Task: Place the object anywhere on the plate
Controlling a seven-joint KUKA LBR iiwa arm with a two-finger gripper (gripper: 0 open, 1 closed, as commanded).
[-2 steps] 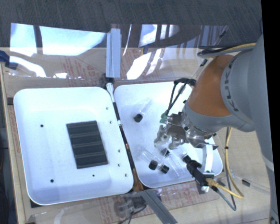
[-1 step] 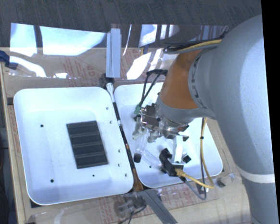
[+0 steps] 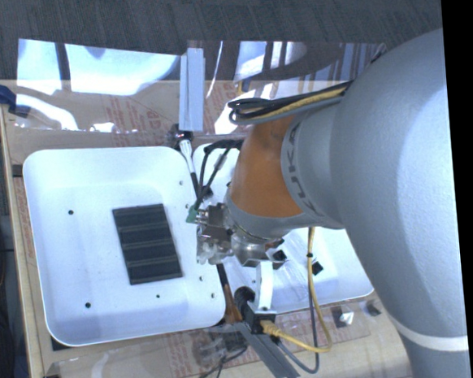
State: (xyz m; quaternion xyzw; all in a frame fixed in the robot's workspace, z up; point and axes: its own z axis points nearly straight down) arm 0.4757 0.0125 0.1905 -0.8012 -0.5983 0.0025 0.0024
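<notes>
Whether the jaws are clenched or released cannot be told: they sit beneath the metal wrist assembly (image 3: 224, 240), which hangs over the seam between the two bins, and nothing can be seen held there. Above the wrist comes the orange band (image 3: 260, 178), then the bulky grey arm (image 3: 379, 132), which covers most of the right bin (image 3: 341, 280), leaving a pale strip of its floor and near rim. Black cables (image 3: 209, 166) loop from the wrist up toward the bins' far edge, and a yellow cable (image 3: 314, 300) drops from the arm past the right bin's near rim.

The dark ribbed slab (image 3: 147, 242) lies flat near the middle of the left bin (image 3: 45, 240), its long side running away from the camera, just left of the wrist and apart from it.

Both bins rest on a pale brown counter (image 3: 93, 126) with faint red print. A glossy clear sheet (image 3: 88, 65) along its far side reflects blue-white light, and a grey upright bracket (image 3: 189, 86) stands at the far end of the seam. A black bar (image 3: 269, 349) lies slantwise on the near edge. A blue clamp (image 3: 1, 97) grips the far left corner. Grey carpet (image 3: 206, 7) lies beyond the counter.
</notes>
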